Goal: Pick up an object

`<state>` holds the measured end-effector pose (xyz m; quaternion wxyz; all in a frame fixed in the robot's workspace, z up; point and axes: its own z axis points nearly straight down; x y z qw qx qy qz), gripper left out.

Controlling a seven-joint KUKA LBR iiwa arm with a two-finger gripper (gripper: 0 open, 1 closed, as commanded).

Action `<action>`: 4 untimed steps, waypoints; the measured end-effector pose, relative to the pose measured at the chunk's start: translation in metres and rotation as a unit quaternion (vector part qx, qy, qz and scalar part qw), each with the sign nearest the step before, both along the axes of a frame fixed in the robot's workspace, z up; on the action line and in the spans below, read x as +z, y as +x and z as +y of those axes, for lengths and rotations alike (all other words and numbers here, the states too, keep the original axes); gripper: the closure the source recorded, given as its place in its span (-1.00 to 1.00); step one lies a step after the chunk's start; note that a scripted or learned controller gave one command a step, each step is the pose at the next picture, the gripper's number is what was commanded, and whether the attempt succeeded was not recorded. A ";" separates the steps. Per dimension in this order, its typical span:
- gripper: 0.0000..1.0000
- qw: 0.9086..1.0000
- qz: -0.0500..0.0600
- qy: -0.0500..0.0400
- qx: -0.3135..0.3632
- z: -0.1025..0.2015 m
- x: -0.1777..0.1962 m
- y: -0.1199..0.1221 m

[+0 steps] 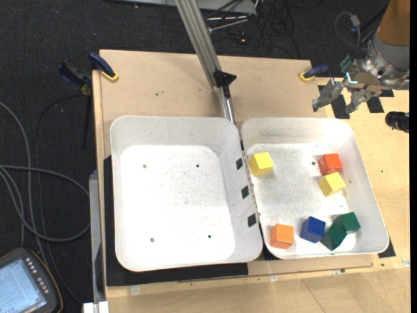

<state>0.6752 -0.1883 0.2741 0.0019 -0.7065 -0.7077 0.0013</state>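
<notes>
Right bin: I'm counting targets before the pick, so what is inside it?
The right bin holds seven blocks: two yellow, two orange, one blue and two green. The floor beneath each block is covered.

Seven small cubes lie in the right white bin (365, 194): two yellow cubes (261, 163); two orange (281, 235); one blue (313, 229); two green (350, 222).

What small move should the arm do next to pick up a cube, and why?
Probably move the tool forward and down over the orange cube. The tool hangs above the far rim of the right bin, outside it, holding nothing, and that cube appears to lie nearest.
</notes>
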 end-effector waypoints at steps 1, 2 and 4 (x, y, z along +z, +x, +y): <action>-1.00 1.000 -0.001 -0.001 0.001 0.000 0.003 0.000; -1.00 1.000 0.001 0.000 -0.001 -0.001 -0.061 -0.002; -1.00 1.000 0.000 0.000 0.000 0.003 -0.160 -0.003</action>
